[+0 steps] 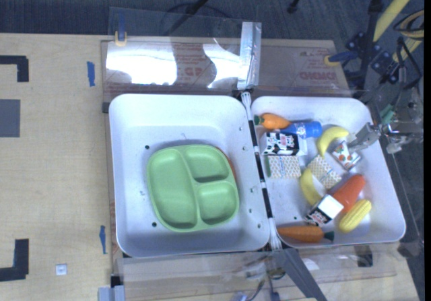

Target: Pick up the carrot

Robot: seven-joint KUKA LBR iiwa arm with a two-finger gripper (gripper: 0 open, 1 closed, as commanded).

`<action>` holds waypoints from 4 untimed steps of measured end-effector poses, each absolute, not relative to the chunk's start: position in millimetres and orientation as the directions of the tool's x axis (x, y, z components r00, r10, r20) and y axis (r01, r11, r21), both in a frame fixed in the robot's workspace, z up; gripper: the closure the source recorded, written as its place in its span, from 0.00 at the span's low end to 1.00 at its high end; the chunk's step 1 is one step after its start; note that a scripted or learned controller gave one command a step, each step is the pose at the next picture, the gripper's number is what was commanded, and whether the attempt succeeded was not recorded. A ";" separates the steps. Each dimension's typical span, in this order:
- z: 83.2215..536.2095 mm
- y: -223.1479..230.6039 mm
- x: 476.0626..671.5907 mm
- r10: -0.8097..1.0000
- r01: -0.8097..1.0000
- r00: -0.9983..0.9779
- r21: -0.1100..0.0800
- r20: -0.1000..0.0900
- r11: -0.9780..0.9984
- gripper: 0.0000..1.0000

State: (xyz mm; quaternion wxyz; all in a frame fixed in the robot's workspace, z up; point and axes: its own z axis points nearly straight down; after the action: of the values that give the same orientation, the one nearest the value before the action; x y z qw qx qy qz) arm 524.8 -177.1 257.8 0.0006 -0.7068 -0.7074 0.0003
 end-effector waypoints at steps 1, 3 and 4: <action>193.0 -99.1 479.2 0.970 0.970 -0.242 -0.002 0.002 0.242 0.00; 256.8 -157.4 613.0 0.963 0.963 -0.269 0.003 -0.003 0.269 1.00; 256.7 -157.0 613.0 0.963 0.963 -0.269 0.003 -0.003 0.269 0.00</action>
State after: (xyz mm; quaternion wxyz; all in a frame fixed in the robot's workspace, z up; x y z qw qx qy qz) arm 613.0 -157.0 256.7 -0.0019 -0.6046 -0.7966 -0.0003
